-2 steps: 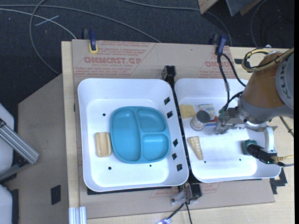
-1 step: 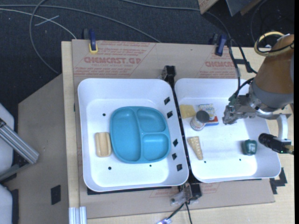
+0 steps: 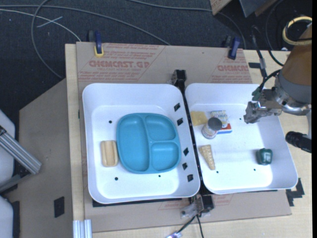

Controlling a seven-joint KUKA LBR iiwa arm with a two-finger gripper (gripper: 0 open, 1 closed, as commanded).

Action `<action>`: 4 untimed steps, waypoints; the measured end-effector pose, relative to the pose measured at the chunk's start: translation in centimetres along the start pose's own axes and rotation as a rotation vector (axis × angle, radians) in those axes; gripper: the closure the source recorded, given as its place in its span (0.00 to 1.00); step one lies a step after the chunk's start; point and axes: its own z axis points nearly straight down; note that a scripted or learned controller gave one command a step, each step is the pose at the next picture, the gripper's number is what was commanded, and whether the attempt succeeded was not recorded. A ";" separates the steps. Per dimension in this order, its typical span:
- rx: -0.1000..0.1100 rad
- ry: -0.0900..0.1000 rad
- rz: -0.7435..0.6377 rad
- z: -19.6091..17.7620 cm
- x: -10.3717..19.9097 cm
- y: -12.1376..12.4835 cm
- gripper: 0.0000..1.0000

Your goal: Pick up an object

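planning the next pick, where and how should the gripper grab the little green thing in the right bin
Grip the green object across its short middle, coming straight down from above. It is small and chunky, lies alone on the right bin floor, so both fingers have room. Its exact shape is too small to tell.

A blue divided plate (image 3: 147,143) is lying flat in the left bin (image 3: 94,103), with a tan bread-like block (image 3: 109,153) lying just beside its left edge. In the right bin (image 3: 237,180), a yellow piece (image 3: 198,118), a small grey-topped can (image 3: 212,126) and a flat printed packet (image 3: 222,121) are sitting clustered together. A pale cone-shaped item (image 3: 208,156) is lying below them. A green object (image 3: 264,156) is resting well apart, near the right wall.
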 end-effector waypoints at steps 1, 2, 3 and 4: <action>0.001 0.000 0.000 -3.7 0.0 0.1 1.00; 0.004 0.002 -0.004 -3.1 5.7 2.7 1.00; 0.004 0.003 -0.005 -3.4 10.9 4.8 1.00; 0.005 0.002 -0.003 -3.1 15.7 5.7 1.00</action>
